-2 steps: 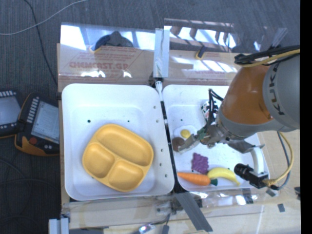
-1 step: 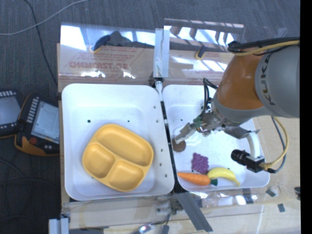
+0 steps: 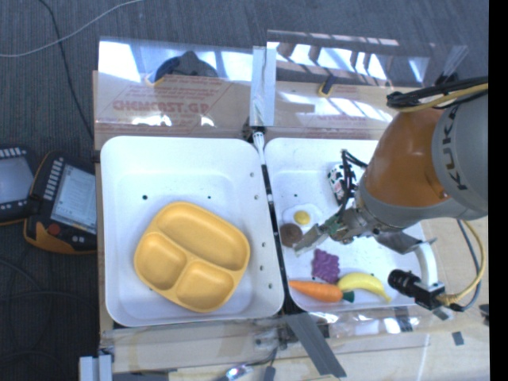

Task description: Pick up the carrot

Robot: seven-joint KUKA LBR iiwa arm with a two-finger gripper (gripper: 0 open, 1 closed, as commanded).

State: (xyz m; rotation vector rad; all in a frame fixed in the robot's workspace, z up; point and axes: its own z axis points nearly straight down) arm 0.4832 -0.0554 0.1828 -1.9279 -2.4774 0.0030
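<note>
I see the carrot (image 3: 316, 290) lying flat in the right bin (image 3: 295, 187), close to its near rim: orange, tapered, with a green stub at its right end that touches the banana (image 3: 363, 283). Purple grapes (image 3: 325, 264) sit just behind it. The jaws (image 3: 311, 238) hang above the bin floor near a fried egg (image 3: 302, 217) and a brown round piece (image 3: 290, 233); I cannot tell whether they are open or closed. The left bin (image 3: 119, 213) holds a yellow divided plate (image 3: 192, 255).
</note>
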